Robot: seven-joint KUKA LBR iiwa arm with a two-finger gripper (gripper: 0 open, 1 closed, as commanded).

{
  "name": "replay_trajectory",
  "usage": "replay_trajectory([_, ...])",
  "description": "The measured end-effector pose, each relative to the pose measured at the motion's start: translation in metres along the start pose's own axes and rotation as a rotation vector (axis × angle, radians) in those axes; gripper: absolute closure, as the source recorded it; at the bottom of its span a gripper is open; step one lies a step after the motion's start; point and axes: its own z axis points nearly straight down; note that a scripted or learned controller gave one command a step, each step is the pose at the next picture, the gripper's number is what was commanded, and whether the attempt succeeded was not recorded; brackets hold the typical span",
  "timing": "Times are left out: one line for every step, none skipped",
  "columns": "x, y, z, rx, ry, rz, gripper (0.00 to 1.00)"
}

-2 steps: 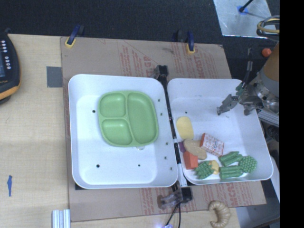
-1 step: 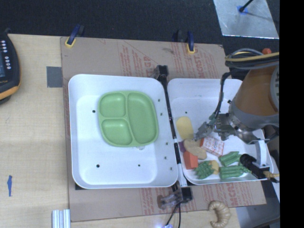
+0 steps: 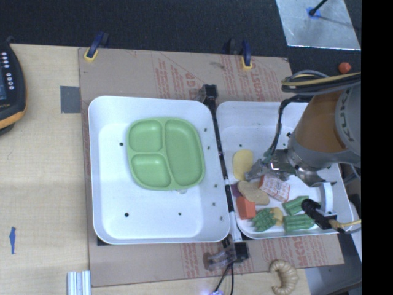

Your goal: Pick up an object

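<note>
The right bin holds several toy foods. Among them are a yellow piece, a beige potato-like piece, an orange-red block, a red-and-white packet and green vegetables along the front wall. My gripper reaches in from the right. It hangs low over the pile, just right of the yellow piece and above the beige piece and the packet. The arm's wrist hides the bin's right part.
The left bin carries a green divided plate. A black clip sits at the back where the bins meet. A beige curled object lies on the cardboard in front of the right bin. A pendant rests at far left.
</note>
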Motion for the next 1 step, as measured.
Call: replay_trajectory([-0.0008,-0.0004,-0.0128,0.000,-0.001,-0.001,1.00])
